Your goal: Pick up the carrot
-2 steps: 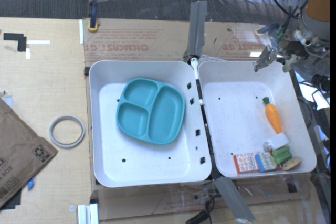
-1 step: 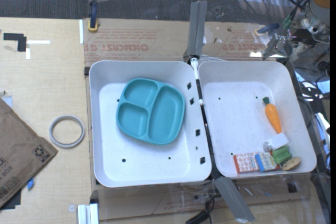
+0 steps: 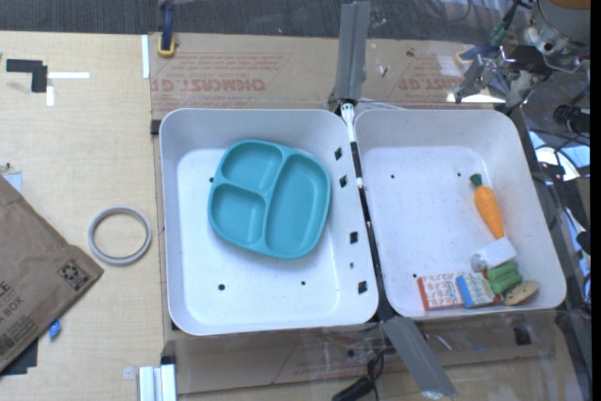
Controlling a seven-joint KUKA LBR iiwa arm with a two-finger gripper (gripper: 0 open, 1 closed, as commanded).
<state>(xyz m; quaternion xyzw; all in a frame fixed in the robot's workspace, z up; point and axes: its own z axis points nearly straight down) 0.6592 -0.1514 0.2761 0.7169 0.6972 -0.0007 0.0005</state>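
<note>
An orange carrot [image 3: 488,209] with a small green top lies in the right bin [image 3: 413,202], near its right wall, pointing toward the front. My gripper [image 3: 488,75] hangs at the upper right, above the bin's far right corner and well beyond the carrot. Cables and metal parts crowd around it.
A teal divided plate [image 3: 269,198] sits in the left bin [image 3: 188,230]. In the right bin's front corner lie a small red and blue box [image 3: 454,290], a white block [image 3: 495,254], a green piece [image 3: 504,276] and a tan piece [image 3: 519,294]. A tape ring [image 3: 119,234] rests on the bench at left.
</note>
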